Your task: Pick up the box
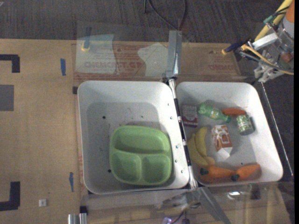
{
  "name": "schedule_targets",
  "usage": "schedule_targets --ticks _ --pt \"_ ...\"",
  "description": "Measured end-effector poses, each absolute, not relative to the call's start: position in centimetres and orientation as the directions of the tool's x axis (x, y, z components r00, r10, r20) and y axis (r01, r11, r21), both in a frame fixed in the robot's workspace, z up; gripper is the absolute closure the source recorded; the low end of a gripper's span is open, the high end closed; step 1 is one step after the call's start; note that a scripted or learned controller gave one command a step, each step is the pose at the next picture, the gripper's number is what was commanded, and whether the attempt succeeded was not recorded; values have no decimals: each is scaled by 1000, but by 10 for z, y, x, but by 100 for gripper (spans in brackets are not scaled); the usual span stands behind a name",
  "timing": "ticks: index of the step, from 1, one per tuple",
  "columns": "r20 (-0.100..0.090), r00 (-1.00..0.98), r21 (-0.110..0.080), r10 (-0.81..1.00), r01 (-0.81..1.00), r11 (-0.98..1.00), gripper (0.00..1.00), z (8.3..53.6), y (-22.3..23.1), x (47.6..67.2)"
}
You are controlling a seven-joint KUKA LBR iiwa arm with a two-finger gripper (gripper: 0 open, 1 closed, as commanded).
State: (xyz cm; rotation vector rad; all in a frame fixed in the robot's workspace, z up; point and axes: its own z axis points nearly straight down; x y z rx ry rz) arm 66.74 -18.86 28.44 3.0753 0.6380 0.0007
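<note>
In the right bin (266,139) a small red and white box (189,115) lies against the left wall, near the divider. A white and orange carton (222,138) lies flat near the bin's middle. My gripper (267,68) hangs outside the bin, above the bench past its far right corner, with yellow and blue cables around the wrist. It is well apart from both boxes, and nothing shows in its grasp.
The right bin also holds a green bottle (212,111), a small carrot (233,111), a green can (244,124), bananas (200,148) and two carrots (229,172) along the front. A green divided plate (140,155) lies in the left bin (93,125).
</note>
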Motion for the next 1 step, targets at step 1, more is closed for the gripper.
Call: schedule_targets --ticks 1 --pt "0 940 1 341 341 -940 100 346 -222 657"
